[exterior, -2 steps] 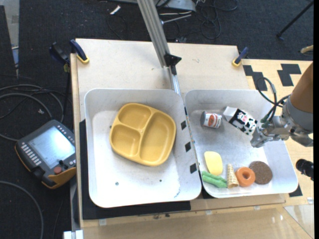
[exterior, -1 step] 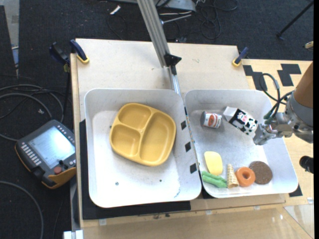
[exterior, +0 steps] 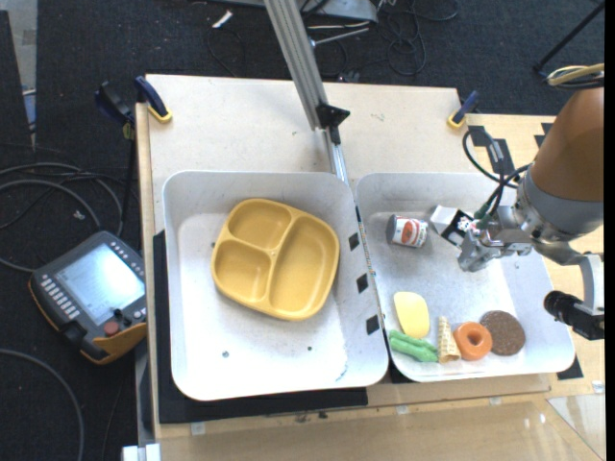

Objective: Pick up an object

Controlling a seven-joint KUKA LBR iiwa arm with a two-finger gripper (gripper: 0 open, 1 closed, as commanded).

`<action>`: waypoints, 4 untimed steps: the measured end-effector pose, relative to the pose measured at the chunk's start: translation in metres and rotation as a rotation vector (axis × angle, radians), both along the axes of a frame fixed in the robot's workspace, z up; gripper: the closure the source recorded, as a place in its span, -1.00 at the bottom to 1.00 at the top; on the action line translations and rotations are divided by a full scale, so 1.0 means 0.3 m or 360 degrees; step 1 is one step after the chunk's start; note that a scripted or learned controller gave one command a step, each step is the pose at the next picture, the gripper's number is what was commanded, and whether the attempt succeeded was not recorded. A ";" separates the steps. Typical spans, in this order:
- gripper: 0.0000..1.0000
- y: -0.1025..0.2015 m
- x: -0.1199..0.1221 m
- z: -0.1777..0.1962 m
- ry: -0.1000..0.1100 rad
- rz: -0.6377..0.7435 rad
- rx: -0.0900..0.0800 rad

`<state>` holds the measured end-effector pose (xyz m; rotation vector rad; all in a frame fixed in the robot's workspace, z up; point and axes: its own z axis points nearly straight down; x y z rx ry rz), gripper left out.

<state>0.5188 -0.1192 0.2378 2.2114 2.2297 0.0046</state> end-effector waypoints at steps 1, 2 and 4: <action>1.00 0.146 0.038 0.010 0.0003 0.0000 -0.0001; 1.00 0.325 0.118 0.031 0.0000 0.0000 0.0000; 1.00 0.679 0.211 -0.033 0.0004 -0.0001 -0.0001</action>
